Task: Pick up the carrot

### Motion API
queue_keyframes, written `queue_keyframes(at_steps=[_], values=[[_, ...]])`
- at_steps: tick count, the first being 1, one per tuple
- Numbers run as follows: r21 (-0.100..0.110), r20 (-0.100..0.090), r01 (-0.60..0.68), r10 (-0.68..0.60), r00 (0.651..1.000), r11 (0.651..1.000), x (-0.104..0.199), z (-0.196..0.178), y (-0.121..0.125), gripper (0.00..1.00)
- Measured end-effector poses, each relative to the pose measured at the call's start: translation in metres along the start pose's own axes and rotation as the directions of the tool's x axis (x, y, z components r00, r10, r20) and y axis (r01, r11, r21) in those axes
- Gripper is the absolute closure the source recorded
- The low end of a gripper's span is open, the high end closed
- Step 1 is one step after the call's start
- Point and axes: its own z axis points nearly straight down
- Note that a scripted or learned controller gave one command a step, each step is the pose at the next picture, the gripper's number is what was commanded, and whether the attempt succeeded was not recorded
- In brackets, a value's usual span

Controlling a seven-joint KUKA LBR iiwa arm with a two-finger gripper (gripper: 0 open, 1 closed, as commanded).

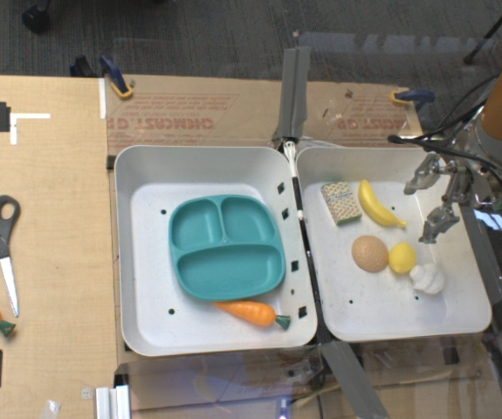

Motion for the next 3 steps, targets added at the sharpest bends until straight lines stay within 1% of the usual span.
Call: queue_keyframes(at_steps=[1,2,3], values=[[0.001,-0.001,-0.400,0.400,0.917,0.917,-0.009,0.071,0.029,0.00],[0.002,0.001,-0.873,0.873,0.487,0.487,-0.002,0.079,0.018,0.00],[0.001,0.002,-0.917,0.917,0.398,0.398,-0.074,0.080,0.024,0.00]])
